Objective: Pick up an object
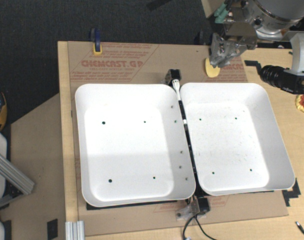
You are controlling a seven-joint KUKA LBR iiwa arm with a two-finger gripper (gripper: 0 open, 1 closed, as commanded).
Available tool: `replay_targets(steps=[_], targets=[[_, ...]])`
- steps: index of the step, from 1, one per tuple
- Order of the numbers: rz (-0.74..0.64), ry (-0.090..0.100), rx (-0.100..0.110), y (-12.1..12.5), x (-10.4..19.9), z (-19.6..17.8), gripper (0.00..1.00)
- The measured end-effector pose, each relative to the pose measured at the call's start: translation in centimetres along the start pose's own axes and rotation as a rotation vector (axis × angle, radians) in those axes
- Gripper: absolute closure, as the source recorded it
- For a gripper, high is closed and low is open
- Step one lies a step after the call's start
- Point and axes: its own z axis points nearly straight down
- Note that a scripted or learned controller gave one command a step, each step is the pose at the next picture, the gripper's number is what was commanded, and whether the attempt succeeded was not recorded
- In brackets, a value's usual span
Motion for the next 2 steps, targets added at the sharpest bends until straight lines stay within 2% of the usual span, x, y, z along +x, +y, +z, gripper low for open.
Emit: replay_targets(steps=[1, 2], targets=[[0.0, -0.004, 0.034, 2.1, 6.7, 10.7, 1.0], [0.011, -0.005, 0.027, -2.4, 3.1, 11.1, 1.0]])
